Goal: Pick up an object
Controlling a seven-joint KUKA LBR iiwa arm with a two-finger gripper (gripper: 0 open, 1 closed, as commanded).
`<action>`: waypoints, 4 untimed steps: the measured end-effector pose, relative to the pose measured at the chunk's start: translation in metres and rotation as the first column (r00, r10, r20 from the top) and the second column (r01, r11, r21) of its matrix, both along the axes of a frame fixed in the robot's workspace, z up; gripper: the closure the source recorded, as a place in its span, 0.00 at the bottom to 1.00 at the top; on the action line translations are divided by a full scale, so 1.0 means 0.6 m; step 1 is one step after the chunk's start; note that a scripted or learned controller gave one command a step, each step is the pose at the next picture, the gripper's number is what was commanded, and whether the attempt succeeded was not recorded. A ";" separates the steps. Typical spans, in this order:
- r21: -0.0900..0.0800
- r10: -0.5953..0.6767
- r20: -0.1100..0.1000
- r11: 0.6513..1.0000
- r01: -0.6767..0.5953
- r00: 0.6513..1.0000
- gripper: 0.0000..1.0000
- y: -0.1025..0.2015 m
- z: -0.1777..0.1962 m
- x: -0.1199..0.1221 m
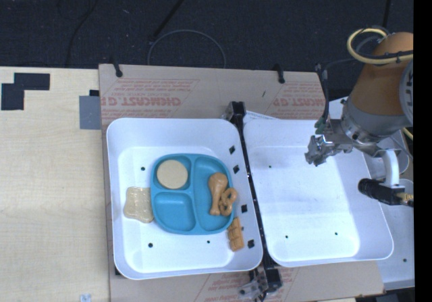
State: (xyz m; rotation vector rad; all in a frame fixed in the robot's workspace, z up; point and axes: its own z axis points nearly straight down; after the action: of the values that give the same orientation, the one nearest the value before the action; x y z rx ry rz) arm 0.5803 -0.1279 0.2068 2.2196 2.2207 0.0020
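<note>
Approach step, by my judgement: the tool [316, 153], jaw state indeterminable, hangs over the right bin [324, 226]; next it must cross to the blue tray [181, 216] items.

A pale wooden bench [47, 192] fills the left and middle of the frame, running from mid-height down to the bottom edge. Black and grey patches mark its surface at upper left. On it lies a sheet of brown cardboard [202, 91] with red print, spreading from the centre toward the right. Two shallow white bins sit on the cardboard side by side, touching along a black clamp strip at the centre. The left bin [128, 138] is in the lower middle of the frame; the right bin [364, 246] is at lower right. Beyond the bench, across the top of the frame, is dark carpet [236, 10] with cables.
</note>
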 end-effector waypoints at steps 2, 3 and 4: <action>0.002 0.002 -0.005 1.000 -0.002 1.000 1.00 0.081 0.025 -0.003; 0.003 0.005 -0.005 1.000 -0.005 1.000 1.00 0.186 0.028 0.008; 0.002 0.005 -0.004 1.000 -0.005 1.000 1.00 0.288 0.036 0.028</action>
State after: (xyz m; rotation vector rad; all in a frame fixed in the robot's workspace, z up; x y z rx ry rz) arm 0.5971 0.0451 0.2281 2.2174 2.2297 -0.0002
